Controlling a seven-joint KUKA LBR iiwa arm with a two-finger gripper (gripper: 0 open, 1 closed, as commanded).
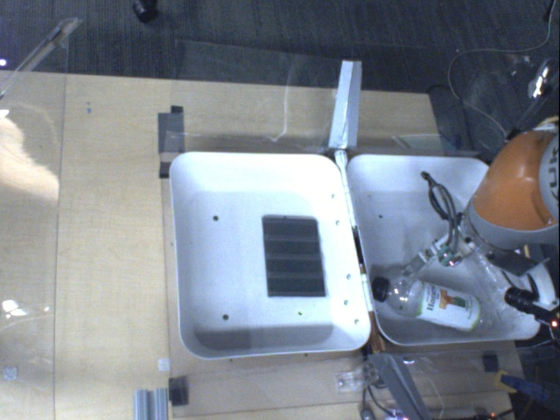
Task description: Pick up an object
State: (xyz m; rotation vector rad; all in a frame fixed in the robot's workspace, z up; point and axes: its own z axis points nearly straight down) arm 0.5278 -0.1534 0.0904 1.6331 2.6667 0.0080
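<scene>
One clear plastic bottle with a black cap and a white label (429,303) lies on its side in the lower part of the right white bin (385,186). Gripper (442,254) hovers just above it, can't tell its grip state. Left white bin (201,234) has a dark ribbed rectangular pad (294,255) mid-frame.
</scene>
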